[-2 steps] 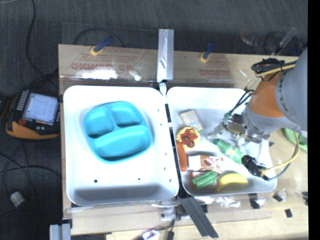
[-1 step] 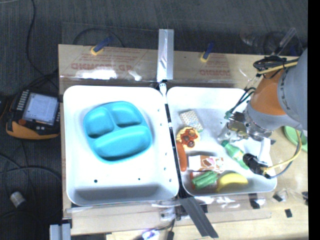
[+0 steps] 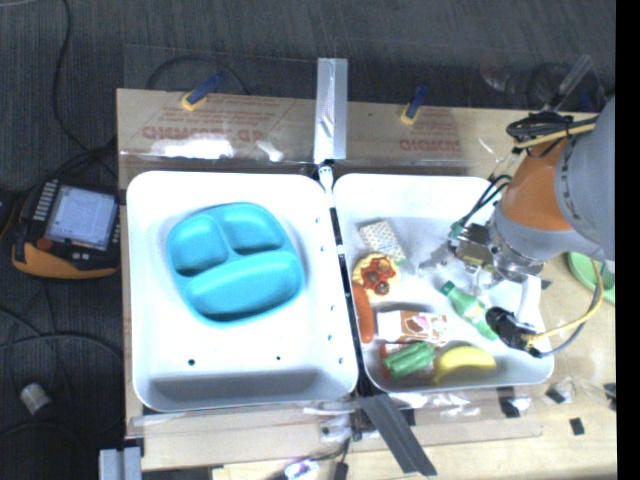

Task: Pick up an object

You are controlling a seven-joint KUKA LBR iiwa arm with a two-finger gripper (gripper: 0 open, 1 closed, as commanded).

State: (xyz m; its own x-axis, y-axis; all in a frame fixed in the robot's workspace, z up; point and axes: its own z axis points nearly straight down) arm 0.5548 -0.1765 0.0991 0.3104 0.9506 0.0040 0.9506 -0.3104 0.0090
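Note:
The right bin holds several small items. A checkered packet lies near the back. In front of it sit a round pizza toy and an orange stick-shaped toy. A white and red packet lies mid-bin. A green vegetable toy and a yellow banana rest at the front wall. A green bottle-shaped toy lies at the right. My gripper hangs low over the bin's right side, just above and behind the green bottle toy.
The left bin holds a blue sectioned plate. The arm's orange band and wrist cover the right bin's far right corner. Cables loop by the right rim. A handheld device lies on the floor at left.

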